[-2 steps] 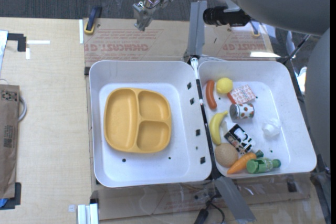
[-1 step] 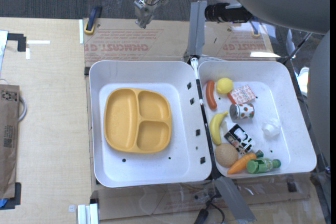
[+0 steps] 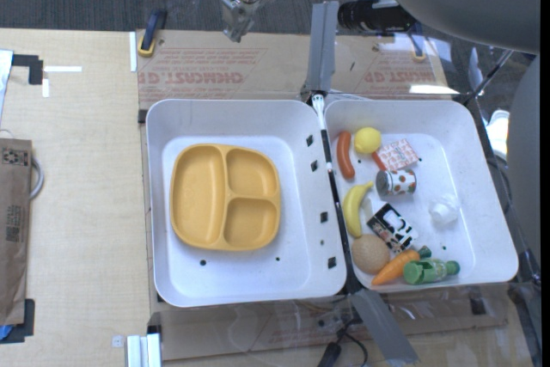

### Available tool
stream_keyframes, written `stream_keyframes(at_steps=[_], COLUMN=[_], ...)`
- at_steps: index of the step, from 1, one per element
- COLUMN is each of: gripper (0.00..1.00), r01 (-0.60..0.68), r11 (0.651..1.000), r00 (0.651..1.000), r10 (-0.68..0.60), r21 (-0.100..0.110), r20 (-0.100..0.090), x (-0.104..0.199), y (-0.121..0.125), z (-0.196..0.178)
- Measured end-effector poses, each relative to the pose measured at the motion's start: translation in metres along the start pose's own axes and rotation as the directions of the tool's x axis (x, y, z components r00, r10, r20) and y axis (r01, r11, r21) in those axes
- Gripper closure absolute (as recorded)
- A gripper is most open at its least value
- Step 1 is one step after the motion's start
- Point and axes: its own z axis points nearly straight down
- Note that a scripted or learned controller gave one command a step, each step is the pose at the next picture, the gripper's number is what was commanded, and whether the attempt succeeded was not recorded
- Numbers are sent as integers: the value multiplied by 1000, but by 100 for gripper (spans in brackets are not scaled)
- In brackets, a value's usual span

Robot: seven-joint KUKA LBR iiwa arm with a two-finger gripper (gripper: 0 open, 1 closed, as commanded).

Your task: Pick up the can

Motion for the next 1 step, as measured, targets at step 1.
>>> stream_keyframes(at_steps=[1], gripper=[100], r01=[-475], r11=[880], r00=[880], r10=[475], r21=[4], r20=[-7], x=[-9], y=[0], z=[-6])
